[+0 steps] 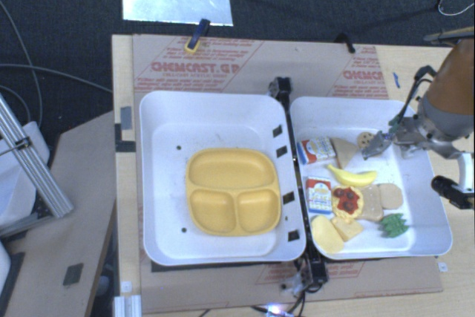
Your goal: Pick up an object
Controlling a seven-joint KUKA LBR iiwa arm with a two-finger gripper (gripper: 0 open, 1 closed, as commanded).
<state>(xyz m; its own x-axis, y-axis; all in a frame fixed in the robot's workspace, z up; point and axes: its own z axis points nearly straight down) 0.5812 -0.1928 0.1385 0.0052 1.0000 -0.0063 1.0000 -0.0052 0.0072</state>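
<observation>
Banana lies in the right bin, below-left of the end effector, which hangs over the bin's upper part beside a cookie, holding nothing; aperture cannot be told. Long axis runs left-right, gently curved. Toy foods cluster here as pick stock; yellow tray sits in the left bin.

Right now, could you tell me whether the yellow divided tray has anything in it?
Empty: the yellow tray in the left bin shows three bare compartments; the toy food lies in the right bin.
</observation>
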